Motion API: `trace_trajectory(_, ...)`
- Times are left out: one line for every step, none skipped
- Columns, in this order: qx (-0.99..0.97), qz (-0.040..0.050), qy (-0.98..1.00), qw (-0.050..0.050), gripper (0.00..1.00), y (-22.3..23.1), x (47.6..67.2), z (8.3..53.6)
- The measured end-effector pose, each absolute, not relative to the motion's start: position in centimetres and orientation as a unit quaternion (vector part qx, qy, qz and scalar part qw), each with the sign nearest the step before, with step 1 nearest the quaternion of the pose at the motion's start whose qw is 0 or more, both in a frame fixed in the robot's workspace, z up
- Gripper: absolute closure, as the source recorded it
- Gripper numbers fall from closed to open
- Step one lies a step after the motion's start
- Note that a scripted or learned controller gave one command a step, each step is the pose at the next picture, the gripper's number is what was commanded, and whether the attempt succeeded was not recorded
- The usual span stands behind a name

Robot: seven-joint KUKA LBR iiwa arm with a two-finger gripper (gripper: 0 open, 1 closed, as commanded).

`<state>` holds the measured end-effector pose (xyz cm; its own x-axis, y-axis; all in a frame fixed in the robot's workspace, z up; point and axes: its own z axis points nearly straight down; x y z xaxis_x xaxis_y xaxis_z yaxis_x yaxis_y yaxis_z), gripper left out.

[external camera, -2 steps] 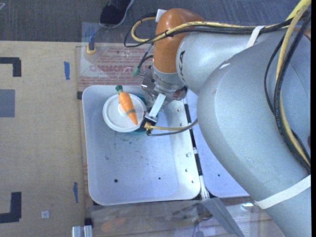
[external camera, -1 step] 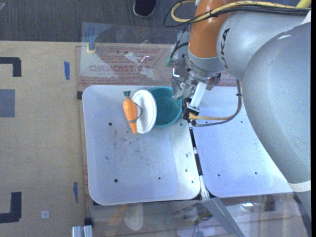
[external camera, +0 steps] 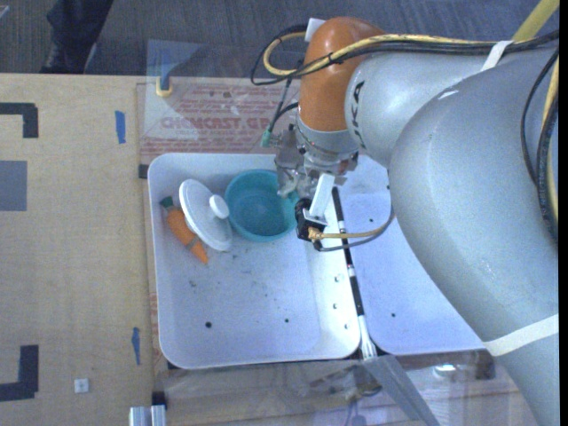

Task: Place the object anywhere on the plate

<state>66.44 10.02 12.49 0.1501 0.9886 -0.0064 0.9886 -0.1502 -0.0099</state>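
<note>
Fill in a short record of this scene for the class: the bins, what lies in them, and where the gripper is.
bins: two white, side by side; left bin, right bin
bowl: teal, upright, left bin, far end
lid: white with a knob, tilted, left of the bowl
carrot: orange, partly under the lid
gripper: at the bowl's right rim
arm: reaches in from the right

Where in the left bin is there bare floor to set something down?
The lower half of the left white bin is bare, from the near rim up to the round teal bowl. The top is crowded: the white lid with a knob leans over the orange carrot toy, the bowl beside it, and the pincer at the bowl's right edge.
</note>
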Motion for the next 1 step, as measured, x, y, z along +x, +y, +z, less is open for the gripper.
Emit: trace_trajectory(-0.641, 0.0004, -0.768, -0.002, 1.0, 11.89, 66.69, 17.01)
